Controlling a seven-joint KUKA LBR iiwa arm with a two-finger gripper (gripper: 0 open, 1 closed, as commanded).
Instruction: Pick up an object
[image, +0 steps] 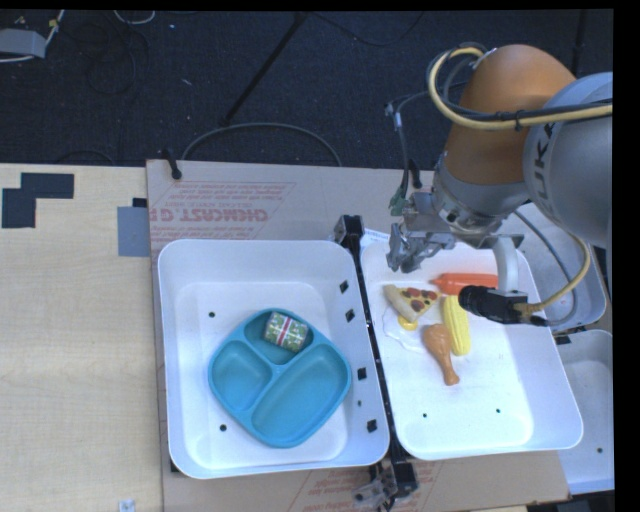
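Gripper (408, 262) above right bin (540, 420), just over pizza (411, 298); finger state unclear, nothing visibly held.

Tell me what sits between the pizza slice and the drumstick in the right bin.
In the camera view, bare white bin floor separates the pizza slice from the drumstick. The corn cob lies just right of that gap.

Grey arm (560, 150) from the right, gripper (405, 262) pointing down.
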